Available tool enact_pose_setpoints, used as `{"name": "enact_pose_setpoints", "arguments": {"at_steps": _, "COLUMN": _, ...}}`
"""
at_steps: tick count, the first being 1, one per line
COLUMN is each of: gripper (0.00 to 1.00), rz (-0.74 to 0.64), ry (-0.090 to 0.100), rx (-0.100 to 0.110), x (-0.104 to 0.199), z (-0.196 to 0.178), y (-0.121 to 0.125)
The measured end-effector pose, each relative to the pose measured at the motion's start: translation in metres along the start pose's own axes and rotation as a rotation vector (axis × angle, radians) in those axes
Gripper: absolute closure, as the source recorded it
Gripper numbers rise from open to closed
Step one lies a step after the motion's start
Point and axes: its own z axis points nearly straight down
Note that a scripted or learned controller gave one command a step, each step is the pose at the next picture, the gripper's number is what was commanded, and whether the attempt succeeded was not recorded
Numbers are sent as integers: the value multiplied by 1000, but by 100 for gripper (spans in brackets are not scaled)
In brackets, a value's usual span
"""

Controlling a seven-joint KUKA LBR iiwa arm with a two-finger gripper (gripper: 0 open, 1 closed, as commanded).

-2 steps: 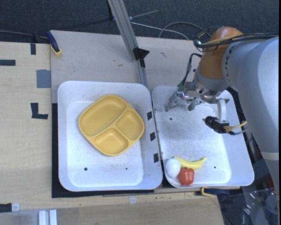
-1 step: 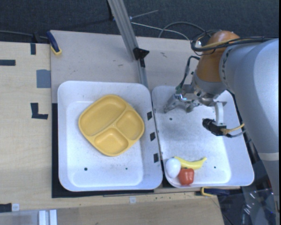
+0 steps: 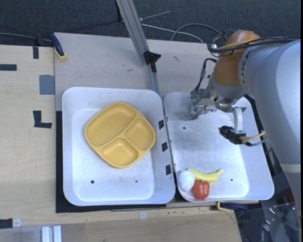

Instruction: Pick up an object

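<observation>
In the right bin [image 3: 219, 150], three small objects lie by the front edge: a white egg-like ball [image 3: 186, 179], a yellow banana [image 3: 208, 175] and a red pepper-like piece [image 3: 201, 189]. My gripper [image 3: 193, 113] hangs over the back left part of that bin, far from those objects, under the grey arm with its orange band [image 3: 232, 59]. Nothing shows between its tips.
The left bin [image 3: 73, 175] holds a yellow divided plate [image 3: 120, 134]. A slanted metal pole [image 3: 136, 29] rises behind the bins. Cables [image 3: 240, 135] hang off the wrist over the right bin. Wooden bench surface lies to the left.
</observation>
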Motion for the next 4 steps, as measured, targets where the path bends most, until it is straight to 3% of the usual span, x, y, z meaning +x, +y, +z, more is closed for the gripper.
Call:
{"name": "enact_pose_setpoints", "arguments": {"at_steps": 2, "gripper": 100, "rz": 0, "ry": 1, "rx": -6, "x": 6, "z": -90, "y": 5}}
{"name": "enact_pose_setpoints", "arguments": {"at_steps": 3, "gripper": 100, "rz": 1, "ry": 1, "rx": -4, "x": 7, "z": -117, "y": 5}}
{"name": "enact_pose_setpoints", "arguments": {"at_steps": 4, "gripper": 100, "rz": -1, "ry": 1, "rx": 0, "x": 45, "z": -121, "y": -35}}
